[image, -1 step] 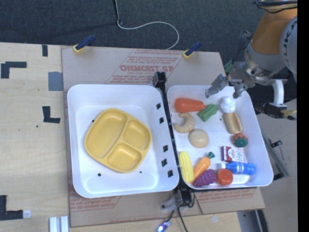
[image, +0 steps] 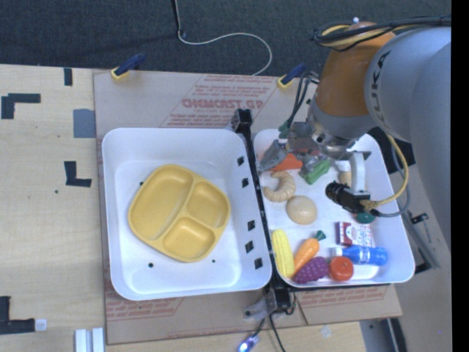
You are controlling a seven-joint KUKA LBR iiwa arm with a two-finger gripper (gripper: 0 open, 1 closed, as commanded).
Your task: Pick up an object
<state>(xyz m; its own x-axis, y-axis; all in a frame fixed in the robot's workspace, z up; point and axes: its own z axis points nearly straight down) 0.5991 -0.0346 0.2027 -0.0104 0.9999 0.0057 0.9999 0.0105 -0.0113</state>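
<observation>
Tool (image: pixel 293 152) low near right bin's (image: pixel 396 270) left wall.

Yellow tray (image: pixel 179 213), white bins (image: pixel 117 218), orange carrot (image: pixel 306 251), purple grapes (image: pixel 311 270).

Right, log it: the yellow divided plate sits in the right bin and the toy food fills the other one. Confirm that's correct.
Not quite. The camera view shows the yellow divided plate in the left bin, not the right one. The toy food, such as the corn and carrot, lies in the right bin, where the arm reaches in.
</observation>
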